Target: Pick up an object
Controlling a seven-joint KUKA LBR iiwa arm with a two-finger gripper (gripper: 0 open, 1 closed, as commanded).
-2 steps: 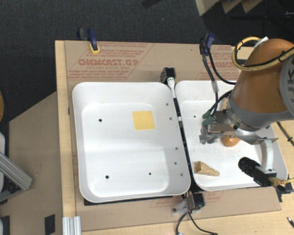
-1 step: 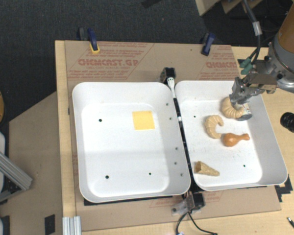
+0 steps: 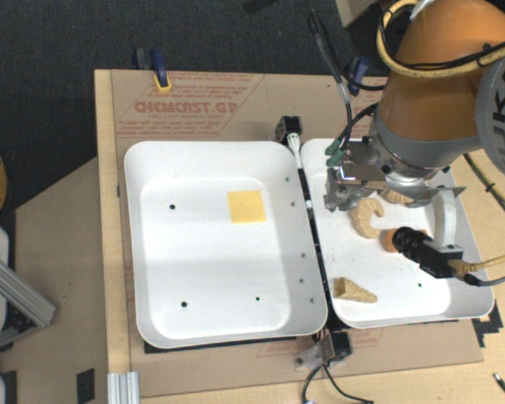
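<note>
I see the two-finger gripper [image 3: 343, 194] down inside the right-hand shallow white bin [image 3: 404, 305], at its upper left; whether it is clenched or released I cannot tell. Just to its right lies a pale curved croissant-shaped piece [image 3: 368, 217], with a small orange ball [image 3: 390, 240] beyond that. Below the gripper, near the bin's lower wall, sits a tan wedge-shaped piece [image 3: 354, 290]. To its left, the other shallow white bin [image 3: 151, 310] holds a flat yellow square [image 3: 247, 207]. Further up-left, the brown board [image 3: 118, 108] reads "CHEMCAST GP" in red.
</note>
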